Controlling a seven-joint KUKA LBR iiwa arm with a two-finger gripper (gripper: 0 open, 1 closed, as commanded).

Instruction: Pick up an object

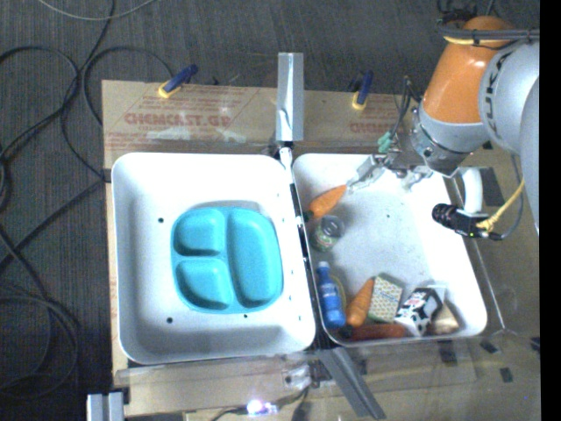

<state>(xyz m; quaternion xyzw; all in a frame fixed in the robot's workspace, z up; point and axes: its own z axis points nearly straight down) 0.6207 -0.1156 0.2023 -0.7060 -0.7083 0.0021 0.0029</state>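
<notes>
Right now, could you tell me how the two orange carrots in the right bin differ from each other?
The upper carrot lies near the bin's left wall at the far end, apart from other items, just below the gripper. The lower carrot sits at the near end, crowded between the blue bottle and a patterned packet. The upper one lies nearer to flat across the view; the lower stands steeper. Both are orange and tapered.

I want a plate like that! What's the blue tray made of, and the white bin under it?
The blue divided tray looks like moulded plastic: one even colour, rounded compartments, soft sheen. The left white bin also seems plastic, smooth with rounded corners, though coated metal can't be ruled out.
</notes>
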